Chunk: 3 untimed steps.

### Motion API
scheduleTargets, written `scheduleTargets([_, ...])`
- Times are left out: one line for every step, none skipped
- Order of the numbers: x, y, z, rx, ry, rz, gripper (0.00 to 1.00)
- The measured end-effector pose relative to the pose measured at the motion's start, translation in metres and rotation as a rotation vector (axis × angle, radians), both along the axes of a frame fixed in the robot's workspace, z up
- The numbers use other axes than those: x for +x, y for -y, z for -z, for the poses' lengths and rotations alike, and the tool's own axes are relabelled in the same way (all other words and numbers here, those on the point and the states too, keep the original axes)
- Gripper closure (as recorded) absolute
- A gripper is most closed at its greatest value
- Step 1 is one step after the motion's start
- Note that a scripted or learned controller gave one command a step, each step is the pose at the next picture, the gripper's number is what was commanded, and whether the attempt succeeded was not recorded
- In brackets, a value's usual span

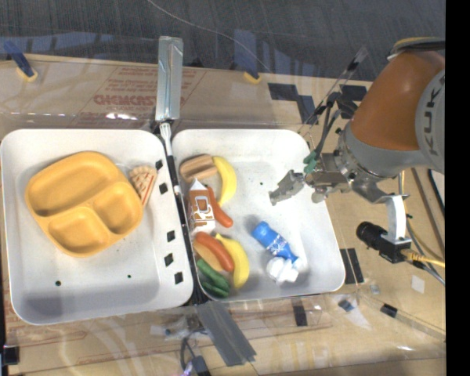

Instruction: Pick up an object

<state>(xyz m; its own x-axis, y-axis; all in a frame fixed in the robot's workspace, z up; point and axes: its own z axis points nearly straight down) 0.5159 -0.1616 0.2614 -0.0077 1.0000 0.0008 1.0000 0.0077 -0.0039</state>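
Note:
My gripper (284, 189) hangs over the right part of the right bin (254, 146), its fingers pointing left with nothing between them. Below it and a little left lies a blue and white bottle (276, 251). Along the bin's left side sit a hot dog bun (196, 166), a yellow banana (225, 180), an orange and white carton (201, 207) and a pile of toy food with a second banana (236, 258) and a green piece (212, 280).
The left bin (31, 296) holds a yellow divided tray (82, 202) and a waffle cone (144, 182) by its right wall. A grey strip (169, 77) stands at the divider's far end.

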Motion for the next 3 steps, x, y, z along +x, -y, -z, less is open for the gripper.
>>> scheduleTargets([-0.038, 0.009, 0.169, 0.001, 0.004, -0.078, 0.0])
scheduleTargets([-0.038, 0.009, 0.159, -0.001, 0.004, -0.082, 1.0])
scheduleTargets([-0.037, -0.065, 0.05, 0.0, 0.011, -0.223, 1.0])
